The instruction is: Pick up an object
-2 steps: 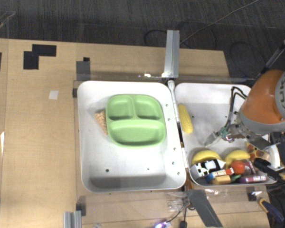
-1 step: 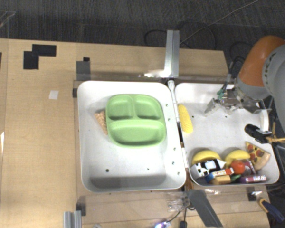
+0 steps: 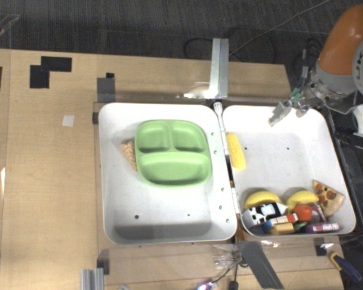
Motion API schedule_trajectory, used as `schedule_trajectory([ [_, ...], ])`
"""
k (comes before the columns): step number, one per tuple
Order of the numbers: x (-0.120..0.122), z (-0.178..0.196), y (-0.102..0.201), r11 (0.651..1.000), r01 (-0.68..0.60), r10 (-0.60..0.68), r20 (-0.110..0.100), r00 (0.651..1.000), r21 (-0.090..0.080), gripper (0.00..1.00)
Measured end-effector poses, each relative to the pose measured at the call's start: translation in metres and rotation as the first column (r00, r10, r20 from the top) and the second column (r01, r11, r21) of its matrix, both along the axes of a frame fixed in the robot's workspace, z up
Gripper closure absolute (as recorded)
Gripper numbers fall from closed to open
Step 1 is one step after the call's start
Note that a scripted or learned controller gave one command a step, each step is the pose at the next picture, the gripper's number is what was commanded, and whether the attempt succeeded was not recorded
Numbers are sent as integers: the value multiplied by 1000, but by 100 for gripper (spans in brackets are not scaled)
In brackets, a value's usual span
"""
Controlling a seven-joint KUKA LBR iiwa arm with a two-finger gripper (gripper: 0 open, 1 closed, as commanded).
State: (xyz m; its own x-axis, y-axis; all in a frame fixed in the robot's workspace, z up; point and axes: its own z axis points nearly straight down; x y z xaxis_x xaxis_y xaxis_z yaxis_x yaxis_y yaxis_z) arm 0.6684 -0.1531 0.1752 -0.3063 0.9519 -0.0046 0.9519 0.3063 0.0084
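From the fixed camera above, my pincer (image 3: 282,112) hangs in the upper right of the frame, over the far corner of the right bin (image 3: 278,162), its tips low against the white floor there. I cannot tell how far apart it stands, and I see nothing in its hold. So by my judgement the pick is not yet made: the whole grasp and lift remain.

The candidates lie elsewhere. A corn cob (image 3: 236,150) rests along the right bin's left wall, well apart from me. The rest crowd the lower right of the frame: two bananas (image 3: 261,197), a pizza slice (image 3: 328,197), a red round piece (image 3: 303,212), a black-and-white toy (image 3: 267,211) and small pieces I cannot name. In the left bin (image 3: 115,210) a green divided plate (image 3: 172,152) lies flat, with a tan waffle-like piece (image 3: 129,154) poking out at its left edge.

Both bins sit side by side on a pale wooden tabletop (image 3: 42,162) marked with black patches at upper left. Beyond it, dark carpet and loose cables run along the top of the frame.
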Motion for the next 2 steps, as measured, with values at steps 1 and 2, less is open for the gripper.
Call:
schedule_trajectory([
  [1, 0, -87, 35, 999, 34, -34, 0, 999, 0, 0],
  [2, -16, -86, 40, 994, 111, -111, 2, 994, 2, 0],
])
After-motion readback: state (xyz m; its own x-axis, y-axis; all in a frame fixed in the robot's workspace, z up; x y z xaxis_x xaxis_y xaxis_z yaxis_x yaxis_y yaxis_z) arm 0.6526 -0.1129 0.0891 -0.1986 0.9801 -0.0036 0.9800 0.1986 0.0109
